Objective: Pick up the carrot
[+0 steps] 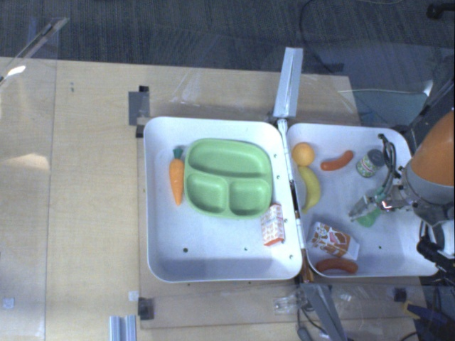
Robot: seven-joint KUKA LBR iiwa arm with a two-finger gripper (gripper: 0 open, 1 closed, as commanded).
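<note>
The carrot (176,180), orange with a green top, lies in the left bin (213,261) against the left edge of a green divided plate (229,177). My gripper (371,207) is far from it, low over the right bin (398,258), just above a small green object (367,219). The arm's orange band (435,155) sits at the right edge of the view.
A small carton (272,226) stands by the plate's lower right corner. The right bin holds an orange fruit (303,154), a banana (311,188), two sausages (336,162) (336,266), a small can (369,164) and a snack packet (331,239). A metal divider (288,84) rises between the bins.
</note>
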